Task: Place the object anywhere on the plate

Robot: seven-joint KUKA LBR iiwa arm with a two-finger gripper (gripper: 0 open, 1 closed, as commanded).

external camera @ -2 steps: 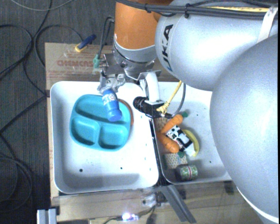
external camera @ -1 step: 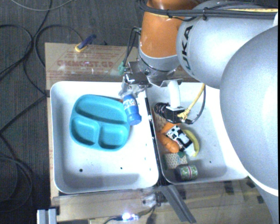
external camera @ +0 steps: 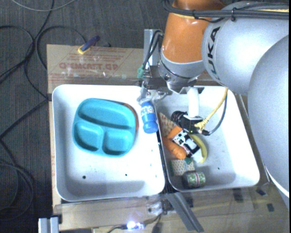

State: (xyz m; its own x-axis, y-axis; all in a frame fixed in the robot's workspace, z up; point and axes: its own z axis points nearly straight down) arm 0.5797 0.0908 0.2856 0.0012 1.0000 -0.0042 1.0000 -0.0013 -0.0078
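A small blue bottle (external camera: 148, 118) with a pale label and a white cap is seen hanging cap-up, slightly tilted, above the rim where the two bins meet, just beside the right edge of the blue compartment plate (external camera: 105, 126) but not yet over it. The bottle's neck is gripped by the gripper (external camera: 146, 97), whose fingers are drawn in narrowly on the cap end, with nothing else taken up. The bottle is judged to be light, stiff plastic with a smooth, somewhat slippery skin. A hold high on the neck is likely to let the body swing, so a grip across the labelled middle would probably be steadier, and little harm is expected from a short drop. The plate, divided into one large and two smaller compartments, is shown bare and lying in the left bin (external camera: 111, 174), towards its upper half. In the right bin (external camera: 233, 144) a cluster of other items is gathered near the dividing wall: a carrot (external camera: 177, 148), a banana (external camera: 202, 148), a black-and-white object (external camera: 185, 140) that cannot be identified, a patterned packet (external camera: 178, 166) and a green can (external camera: 194, 179) lying on its side. The grey arm (external camera: 242, 38) with its orange band is seen reaching in above that bin.
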